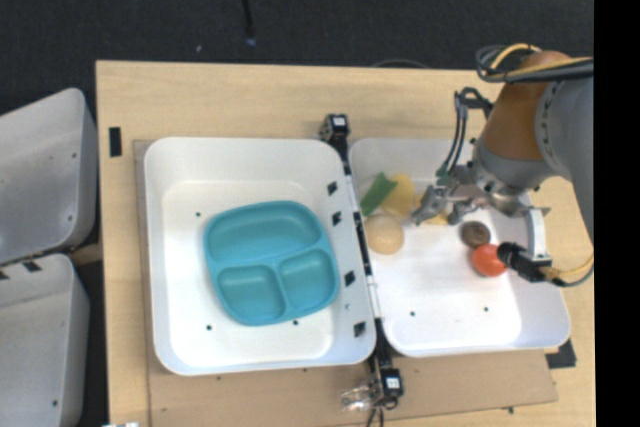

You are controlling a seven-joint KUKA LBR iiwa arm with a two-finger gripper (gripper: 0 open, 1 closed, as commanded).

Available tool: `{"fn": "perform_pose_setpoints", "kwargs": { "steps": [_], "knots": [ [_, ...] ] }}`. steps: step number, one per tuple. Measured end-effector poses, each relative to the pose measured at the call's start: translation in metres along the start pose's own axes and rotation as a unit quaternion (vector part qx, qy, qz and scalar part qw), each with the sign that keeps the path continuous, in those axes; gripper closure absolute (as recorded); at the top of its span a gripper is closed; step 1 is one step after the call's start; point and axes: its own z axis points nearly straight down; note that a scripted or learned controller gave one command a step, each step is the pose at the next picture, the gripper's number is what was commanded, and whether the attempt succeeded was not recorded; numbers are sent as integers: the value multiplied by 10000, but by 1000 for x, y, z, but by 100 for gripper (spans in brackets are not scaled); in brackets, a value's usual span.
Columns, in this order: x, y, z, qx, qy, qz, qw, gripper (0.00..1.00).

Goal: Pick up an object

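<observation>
In the right bin lie a green piece, a yellow piece, a round beige ball, a small brown object and an orange-red ball. My gripper hangs low over the bin's upper middle, just right of the yellow piece and above-left of the brown object. Its fingers point left toward the yellow piece. I see nothing clearly between them.
The left bin holds a teal divided tray. A hinge strip with black clips runs between the two bins. The arm's grey body and orange band cover the right bin's upper right corner. Cables trail by the orange-red ball.
</observation>
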Motion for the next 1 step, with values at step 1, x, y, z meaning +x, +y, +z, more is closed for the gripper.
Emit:
{"fn": "perform_pose_setpoints", "kwargs": {
  "steps": [1],
  "knots": [
    [0,-5,-58,-36,-4,7,10000,100]
  ]
}}
